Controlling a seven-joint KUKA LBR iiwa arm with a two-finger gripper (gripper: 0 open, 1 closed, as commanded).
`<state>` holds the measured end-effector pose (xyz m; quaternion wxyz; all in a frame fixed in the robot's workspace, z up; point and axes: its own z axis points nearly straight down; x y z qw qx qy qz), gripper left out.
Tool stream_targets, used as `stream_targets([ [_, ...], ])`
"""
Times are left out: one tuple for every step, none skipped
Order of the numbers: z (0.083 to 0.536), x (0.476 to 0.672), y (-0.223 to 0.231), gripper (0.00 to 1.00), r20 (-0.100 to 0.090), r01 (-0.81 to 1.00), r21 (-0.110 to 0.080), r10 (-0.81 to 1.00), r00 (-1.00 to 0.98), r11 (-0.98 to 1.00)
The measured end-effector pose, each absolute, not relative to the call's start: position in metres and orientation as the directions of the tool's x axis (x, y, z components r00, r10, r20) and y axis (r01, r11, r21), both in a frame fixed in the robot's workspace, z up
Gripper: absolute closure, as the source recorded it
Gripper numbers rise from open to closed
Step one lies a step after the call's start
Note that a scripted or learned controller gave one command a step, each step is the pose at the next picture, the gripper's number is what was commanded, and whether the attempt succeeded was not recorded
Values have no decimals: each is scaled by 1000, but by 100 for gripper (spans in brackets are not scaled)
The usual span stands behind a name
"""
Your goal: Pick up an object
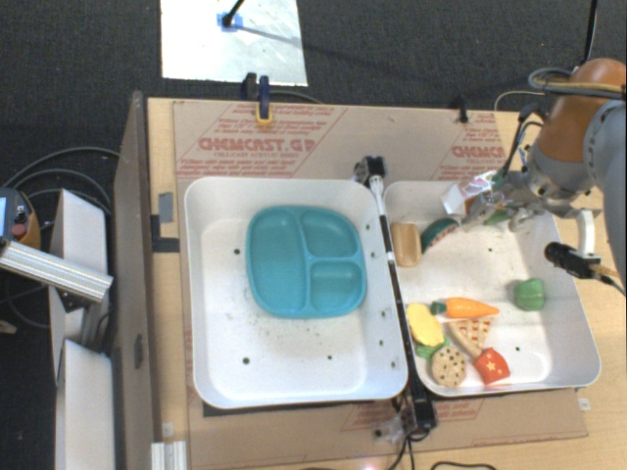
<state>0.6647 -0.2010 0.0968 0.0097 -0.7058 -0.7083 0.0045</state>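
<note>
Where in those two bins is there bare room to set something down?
Left bin: bare floor all round the blue tray, widest along the near edge. Right bin: a bare middle between brush, carrot and green piece. Crowded: its near-left corner and under the gripper.

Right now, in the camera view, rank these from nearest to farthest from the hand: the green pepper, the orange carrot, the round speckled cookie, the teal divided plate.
From the hand, at the right bin's top:
1. Green toy pepper, right side of the right bin.
2. Orange toy carrot, mid right bin.
3. Round speckled cookie, right bin's bottom edge.
4. Teal divided plastic plate, in the left bin.
</note>
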Motion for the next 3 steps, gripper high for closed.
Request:
stream_targets([
  [88, 607, -136, 0, -1, 1000, 8, 1000, -4, 4],
  [84, 656, -119, 0, -7, 999, -37, 1000, -5, 5],
  [89, 604, -107, 0, -24, 1000, 17, 1000, 11, -11],
])
